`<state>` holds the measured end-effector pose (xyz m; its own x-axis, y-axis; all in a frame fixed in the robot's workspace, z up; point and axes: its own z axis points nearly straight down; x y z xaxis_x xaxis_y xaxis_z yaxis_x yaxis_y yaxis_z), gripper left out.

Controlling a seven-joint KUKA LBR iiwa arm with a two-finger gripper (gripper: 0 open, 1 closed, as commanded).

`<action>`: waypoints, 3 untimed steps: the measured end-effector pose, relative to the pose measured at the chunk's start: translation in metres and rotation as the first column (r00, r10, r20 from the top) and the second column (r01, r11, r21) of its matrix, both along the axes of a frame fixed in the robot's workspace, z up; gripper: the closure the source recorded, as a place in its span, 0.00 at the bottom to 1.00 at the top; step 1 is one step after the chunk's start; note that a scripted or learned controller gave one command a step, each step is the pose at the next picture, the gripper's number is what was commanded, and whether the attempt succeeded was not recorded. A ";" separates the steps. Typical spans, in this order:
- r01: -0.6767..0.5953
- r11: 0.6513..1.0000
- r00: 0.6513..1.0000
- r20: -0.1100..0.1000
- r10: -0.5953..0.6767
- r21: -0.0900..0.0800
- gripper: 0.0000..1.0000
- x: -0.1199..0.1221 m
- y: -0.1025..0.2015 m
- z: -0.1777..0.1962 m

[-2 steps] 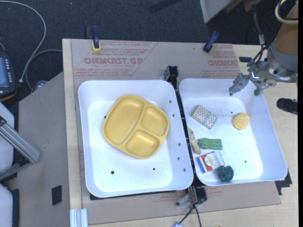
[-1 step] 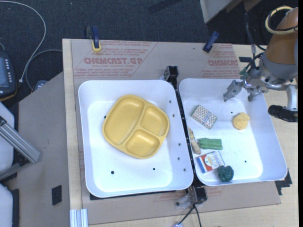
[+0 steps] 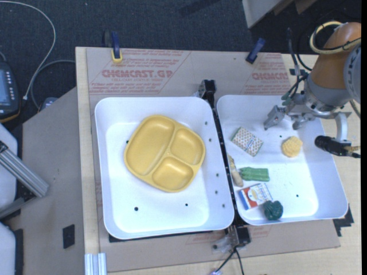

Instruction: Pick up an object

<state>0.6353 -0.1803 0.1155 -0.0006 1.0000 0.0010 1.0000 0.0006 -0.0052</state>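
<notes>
The right bin [image 3: 321,193] holds several small items: a patterned white packet [image 3: 248,141], a yellow round lump [image 3: 292,146], a green bar [image 3: 254,174], a red, white and blue packet [image 3: 256,195], a dark green ball [image 3: 273,210] and a tan stick [image 3: 234,171] against the left wall. My gripper [image 3: 285,121] hangs over the bin's far part, just beyond the yellow lump and up-right of the patterned packet. Its fingers are spread open with nothing between them.
The left bin [image 3: 114,199] carries a yellow divided plate [image 3: 165,152] in its middle. A black clamp [image 3: 207,88] sits at the far end of the divider between the bins. A black part of the arm [image 3: 335,146] juts over the right bin's right rim.
</notes>
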 end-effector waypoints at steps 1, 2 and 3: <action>-0.001 1.000 1.000 0.007 0.001 -0.002 1.00 0.002 0.000 0.014; 0.001 1.000 1.000 0.013 -0.001 -0.004 1.00 0.002 -0.009 0.068; 0.000 1.000 1.000 0.011 0.000 -0.003 1.00 -0.002 -0.009 0.113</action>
